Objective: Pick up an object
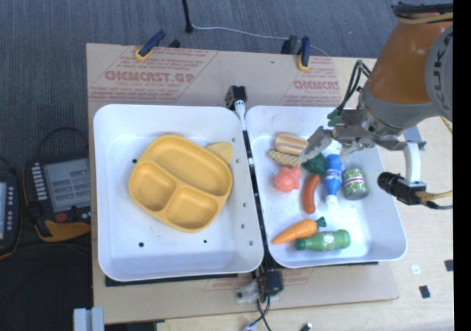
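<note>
My claw (329,147) hangs wide over the blue bottle (333,176). Crowded toys could jam a finger, spoiling the grab.

arm (412,65): cut off by the top and right edges
claw (329,147): hides part of a dark green toy (315,164)
yellow piece (221,150): partly under the yellow tray (180,182)

Grey arm (412,94), orange band, black cable.
</note>
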`<control>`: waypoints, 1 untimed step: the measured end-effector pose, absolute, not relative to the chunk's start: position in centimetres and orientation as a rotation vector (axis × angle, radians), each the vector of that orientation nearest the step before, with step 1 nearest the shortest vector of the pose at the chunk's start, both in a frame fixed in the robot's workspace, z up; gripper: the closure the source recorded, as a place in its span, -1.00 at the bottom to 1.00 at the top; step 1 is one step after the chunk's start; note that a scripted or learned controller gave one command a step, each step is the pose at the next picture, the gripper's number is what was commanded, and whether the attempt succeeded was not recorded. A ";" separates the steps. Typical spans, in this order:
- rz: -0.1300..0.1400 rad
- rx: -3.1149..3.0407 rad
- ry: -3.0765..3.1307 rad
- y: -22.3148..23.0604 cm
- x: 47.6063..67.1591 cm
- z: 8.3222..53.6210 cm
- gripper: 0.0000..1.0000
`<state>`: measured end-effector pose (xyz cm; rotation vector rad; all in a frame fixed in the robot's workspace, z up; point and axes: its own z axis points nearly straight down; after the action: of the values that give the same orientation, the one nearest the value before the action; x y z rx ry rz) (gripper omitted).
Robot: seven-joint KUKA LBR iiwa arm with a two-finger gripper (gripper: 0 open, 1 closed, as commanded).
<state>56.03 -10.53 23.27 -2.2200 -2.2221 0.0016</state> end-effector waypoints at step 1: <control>0.000 -2.220 -2.222 -12.7 56.2 12.8 -1.00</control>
<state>56.18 -12.68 12.85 -2.2204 -2.2218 0.0004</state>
